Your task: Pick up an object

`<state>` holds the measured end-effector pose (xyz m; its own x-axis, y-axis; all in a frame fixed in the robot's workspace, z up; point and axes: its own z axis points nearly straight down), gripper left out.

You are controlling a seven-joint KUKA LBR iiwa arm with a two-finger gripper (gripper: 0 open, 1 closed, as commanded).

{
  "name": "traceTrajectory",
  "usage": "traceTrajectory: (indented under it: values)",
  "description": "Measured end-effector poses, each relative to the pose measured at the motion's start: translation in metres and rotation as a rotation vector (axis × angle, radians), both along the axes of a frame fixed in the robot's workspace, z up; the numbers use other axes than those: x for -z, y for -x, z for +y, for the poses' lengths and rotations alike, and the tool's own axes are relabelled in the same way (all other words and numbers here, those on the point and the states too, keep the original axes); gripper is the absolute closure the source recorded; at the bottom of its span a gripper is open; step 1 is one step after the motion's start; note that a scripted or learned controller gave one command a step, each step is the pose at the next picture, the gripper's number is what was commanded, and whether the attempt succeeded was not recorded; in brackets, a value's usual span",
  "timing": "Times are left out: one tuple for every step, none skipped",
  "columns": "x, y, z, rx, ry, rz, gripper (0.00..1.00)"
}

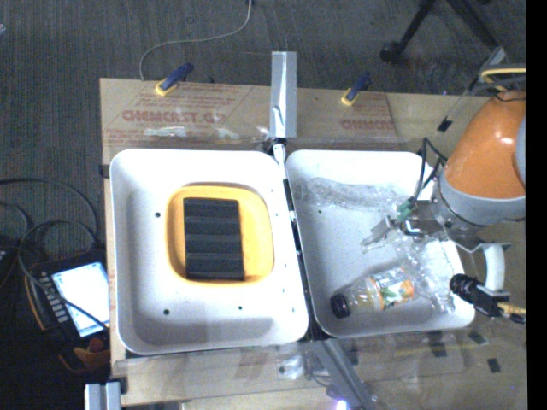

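A clear plastic bottle (380, 292) with a dark cap and an orange-green label lies on its side near the front of the right bin (342, 254). Crumpled clear plastic film (350, 193) lies along that bin's back and right side. My gripper (391, 226) hangs low over the right half of the right bin, just above and behind the bottle, over the clear film. In the left bin (141, 254) rests a yellow rounded tray with a black ribbed block (214, 238) in its middle.
A metal post (283, 92) stands behind the seam between the two bins. Two blue-and-yellow clamps (173, 79) hold the cardboard sheet at the back. A tablet (77, 289) and cables lie on the floor to the left.
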<state>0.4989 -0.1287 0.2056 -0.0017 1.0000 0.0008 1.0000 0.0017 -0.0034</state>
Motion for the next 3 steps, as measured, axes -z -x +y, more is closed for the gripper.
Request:
traceTrajectory:
  values:
    - [0.109,0.001,-0.060,-0.182,0.001,-0.009,0.00]
    - [0.101,0.000,-0.059,-0.182,-0.001,-0.009,1.00]
    - [0.018,-0.048,-0.046,-0.034,0.002,-0.002,1.00]
